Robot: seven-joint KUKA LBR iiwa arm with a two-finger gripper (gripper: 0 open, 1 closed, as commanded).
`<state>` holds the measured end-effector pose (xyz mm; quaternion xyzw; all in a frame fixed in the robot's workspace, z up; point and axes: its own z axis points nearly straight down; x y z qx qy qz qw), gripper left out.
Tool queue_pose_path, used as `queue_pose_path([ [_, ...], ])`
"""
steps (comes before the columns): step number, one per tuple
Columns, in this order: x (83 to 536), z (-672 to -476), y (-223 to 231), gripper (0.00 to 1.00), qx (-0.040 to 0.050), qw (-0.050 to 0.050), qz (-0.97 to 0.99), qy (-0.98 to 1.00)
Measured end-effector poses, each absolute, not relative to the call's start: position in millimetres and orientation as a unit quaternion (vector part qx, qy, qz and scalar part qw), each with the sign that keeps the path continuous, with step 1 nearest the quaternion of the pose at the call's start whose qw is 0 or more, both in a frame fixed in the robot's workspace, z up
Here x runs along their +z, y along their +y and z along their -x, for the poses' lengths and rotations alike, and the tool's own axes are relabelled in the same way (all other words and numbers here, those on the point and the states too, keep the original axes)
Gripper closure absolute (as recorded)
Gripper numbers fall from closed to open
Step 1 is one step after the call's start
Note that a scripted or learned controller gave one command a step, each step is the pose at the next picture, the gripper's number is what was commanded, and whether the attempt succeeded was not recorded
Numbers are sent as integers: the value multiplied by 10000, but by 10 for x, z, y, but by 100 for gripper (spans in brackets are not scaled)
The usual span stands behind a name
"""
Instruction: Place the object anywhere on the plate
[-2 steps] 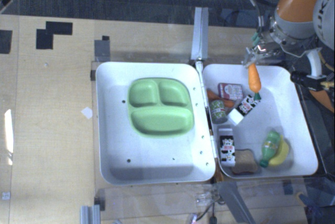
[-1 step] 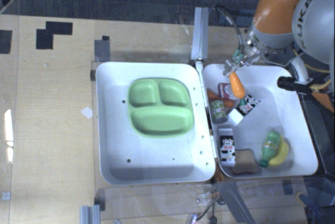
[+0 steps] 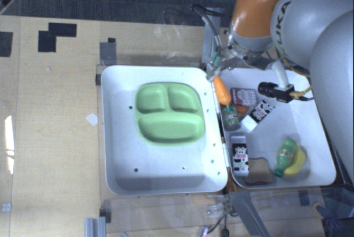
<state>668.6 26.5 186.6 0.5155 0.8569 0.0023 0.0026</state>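
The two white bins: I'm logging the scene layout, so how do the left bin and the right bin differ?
The left bin holds a single green divided plate; the right bin holds a jumble of small items, among them a carrot, a banana and a green bottle. The arm hangs over the right bin, while the left bin lies open to the camera. Both are shallow, white and set side by side.

We cannot resolve the end effector [image 3: 214, 67] finger gap; grey arm housing [image 3: 326, 64] overlaps the white right-hand bin [image 3: 323, 172].
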Motion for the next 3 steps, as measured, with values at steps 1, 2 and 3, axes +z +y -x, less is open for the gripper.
queue_pose_path([
  [1,1868,-6686,261,0,25,27,-5159,8567],
  [2,1999,-6706,275,100,53,59,-5146,8574],
  [3,1759,-6695,1232,100,26,24,-4929,8701],
])
